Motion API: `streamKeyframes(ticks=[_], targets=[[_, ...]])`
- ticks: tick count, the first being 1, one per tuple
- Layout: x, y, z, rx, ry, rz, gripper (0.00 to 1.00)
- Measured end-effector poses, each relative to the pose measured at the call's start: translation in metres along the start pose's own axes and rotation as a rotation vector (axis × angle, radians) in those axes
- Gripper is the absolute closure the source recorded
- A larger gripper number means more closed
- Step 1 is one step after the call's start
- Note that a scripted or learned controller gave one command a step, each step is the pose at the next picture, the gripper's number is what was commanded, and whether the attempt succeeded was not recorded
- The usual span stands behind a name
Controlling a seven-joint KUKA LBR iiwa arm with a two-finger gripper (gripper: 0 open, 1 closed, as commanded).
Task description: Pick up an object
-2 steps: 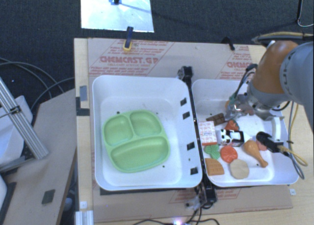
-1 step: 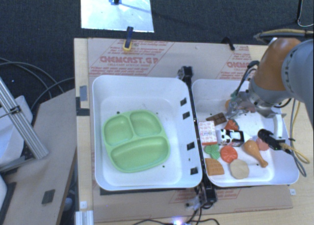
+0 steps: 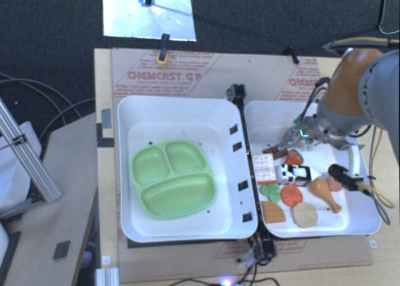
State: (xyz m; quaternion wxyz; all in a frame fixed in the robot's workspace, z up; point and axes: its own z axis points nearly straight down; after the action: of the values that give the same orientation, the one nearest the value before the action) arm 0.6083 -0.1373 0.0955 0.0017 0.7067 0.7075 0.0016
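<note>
Two white bins on a cardboard-topped bench.
My gripper hangs low at the right bin's toy heap, slanted to reach; finger gap I cannot tell.

Left shallow white plastic bin holds a light green three-compartment plastic tray. Right shallow white plastic bin: red-and-white checked box, black-and-white patched toy cow, red round tomato toy, tan chicken drumstick toy, beige round cookie toy, orange-brown cracker square, small green leaf-shaped piece. Grey arm with orange band.
</note>
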Motion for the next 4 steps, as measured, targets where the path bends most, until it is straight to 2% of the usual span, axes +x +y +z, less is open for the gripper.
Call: streamKeyframes(ticks=[1, 2, 3, 4], targets=[[0.028, -0.054, 0.007, -0.014, -0.016, 0.010, 0.00], [0.039, 0.036, 0.009, -0.005, -0.002, -0.005, 0.00], [-0.077, 0.015, 0.010, 0.000, -0.006, 0.009, 0.00], [-0.058, 0.053, 0.015, 0.046, 0.005, -0.010, 0.00]])
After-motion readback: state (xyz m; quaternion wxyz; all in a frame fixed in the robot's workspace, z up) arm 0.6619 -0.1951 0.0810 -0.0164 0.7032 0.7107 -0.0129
